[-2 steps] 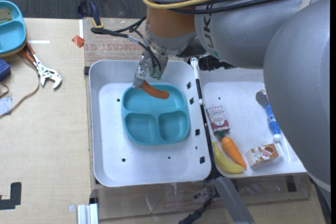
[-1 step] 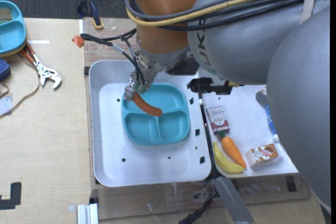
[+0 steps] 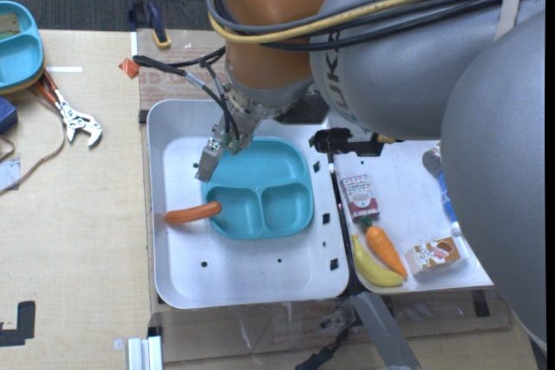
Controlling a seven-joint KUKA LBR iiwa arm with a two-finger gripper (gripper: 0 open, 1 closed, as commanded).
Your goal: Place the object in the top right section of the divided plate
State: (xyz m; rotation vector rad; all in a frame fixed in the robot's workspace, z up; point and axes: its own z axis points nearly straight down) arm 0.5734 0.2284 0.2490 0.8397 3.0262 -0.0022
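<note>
Reaching in from the right, arm point(image 3: 381, 39) covering much of right bin point(image 3: 408, 160). Left bin point(image 3: 251, 277) carrying blue divided plate point(image 3: 260, 191), its three sections bare. Right bin holding banana point(image 3: 375, 267), carrot point(image 3: 384, 248), small carton point(image 3: 436, 256), snack packet point(image 3: 358, 195). Hot dog point(image 3: 192, 213) lying in left bin, touching plate's left rim. End effector point(image 3: 211, 159) hovering over plate's upper left edge; open or closed, impossible telling. Probably needing lowering squarely over sausage, gripping across its middle.
</note>
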